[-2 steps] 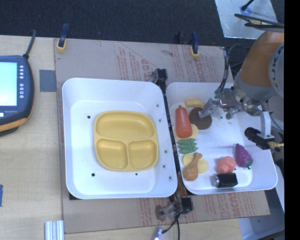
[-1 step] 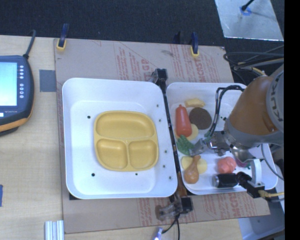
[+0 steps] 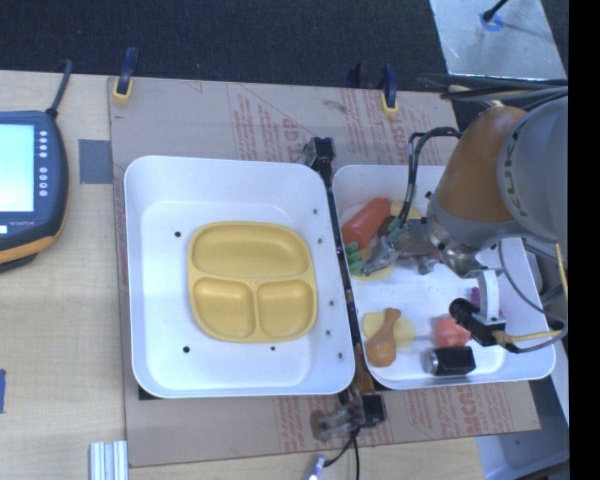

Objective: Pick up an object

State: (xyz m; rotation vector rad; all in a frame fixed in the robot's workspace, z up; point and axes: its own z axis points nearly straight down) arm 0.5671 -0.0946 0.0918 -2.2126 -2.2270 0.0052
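Observation:
The right white bin (image 3: 520,373) holds several toy foods. An orange carrot with a green top (image 3: 365,223) lies at its far left, and a tan drumstick (image 3: 383,334) sits near the front left. A pink-red piece (image 3: 450,329) and a dark cylinder (image 3: 450,361) lie toward the front. My gripper (image 3: 383,251) reaches in from the right and hangs low just beside the carrot's green end. Whether it touches the carrot I cannot tell.
The left white bin (image 3: 155,298) carries a yellow divided plate (image 3: 252,280). A teach pendant (image 3: 15,188) rests at the bench's left edge. Clamps (image 3: 123,86) stand along the cardboard's back edge. The grey and orange arm (image 3: 500,183) covers the right bin's back right.

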